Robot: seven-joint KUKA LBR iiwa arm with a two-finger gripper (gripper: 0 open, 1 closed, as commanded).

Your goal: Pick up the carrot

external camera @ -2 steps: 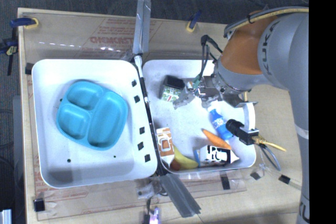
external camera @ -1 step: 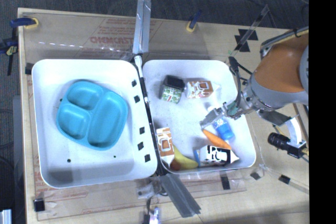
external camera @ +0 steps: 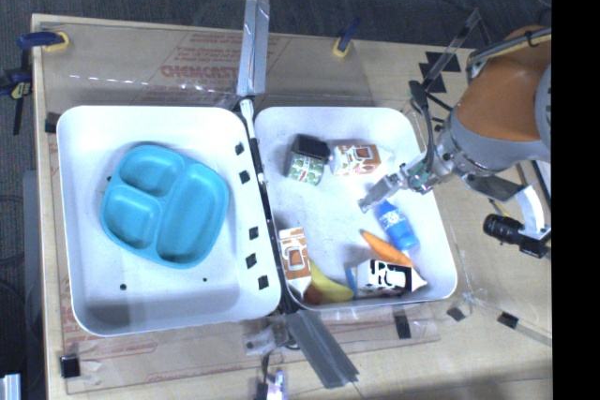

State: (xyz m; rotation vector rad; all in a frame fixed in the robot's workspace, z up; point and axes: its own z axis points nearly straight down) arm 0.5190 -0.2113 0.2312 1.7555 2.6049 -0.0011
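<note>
The end effector [external camera: 382,192] hangs over the right bin [external camera: 323,119], reaching in from the right edge below the grey wrist and the orange band [external camera: 497,103]. Its tip is a small grey shape at this slant, and I cannot tell how it is set; nothing is visibly held in it.

Just below the tip, nearly touching it, lies a blue bottle [external camera: 396,227]. The carrot [external camera: 385,246] lies just beyond that, toward the near side of the bin, pressed against the bottle's lower left flank. So from the end effector the carrot is a short way down the view, with the bottle partly in between. Its long axis runs on a diagonal, from upper left to lower right.

Judged from this, the coming move is a short shift toward the near wall, then a descent with the closing direction set across that diagonal. The bottle's closeness makes catching it instead a real risk.

Around the carrot, a dark and white carton [external camera: 386,277] sits just below it, a banana [external camera: 325,287] lies to the lower left, and an orange and white box [external camera: 294,254] stands near the divider. Two small packs [external camera: 307,160] [external camera: 356,158] sit at the far side. The left bin [external camera: 80,229] on the surface [external camera: 122,51] holds a blue tray [external camera: 166,204].
</note>
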